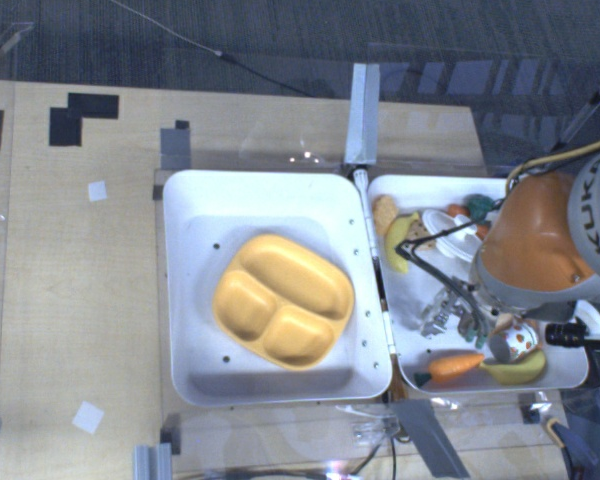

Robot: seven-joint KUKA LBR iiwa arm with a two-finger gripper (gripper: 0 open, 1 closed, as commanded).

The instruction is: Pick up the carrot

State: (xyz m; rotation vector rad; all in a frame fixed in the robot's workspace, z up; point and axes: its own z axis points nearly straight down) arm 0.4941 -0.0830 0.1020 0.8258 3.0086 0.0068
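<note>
Fingers [448,315] low above carrot [454,367]

Two bins side by side on the bench [70,298]. The left bin [195,368] has a divided plate [283,299] sitting about in the middle. The right bin [405,343] is packed — carrot [454,366] along the near wall, a banana [521,370] just right of it, the gripper [452,313] just behind the carrot, another banana [397,240] further back by the divider.

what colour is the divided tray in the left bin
Yellow, a plain yellow divided tray, seen clearly in the camera view.
</note>
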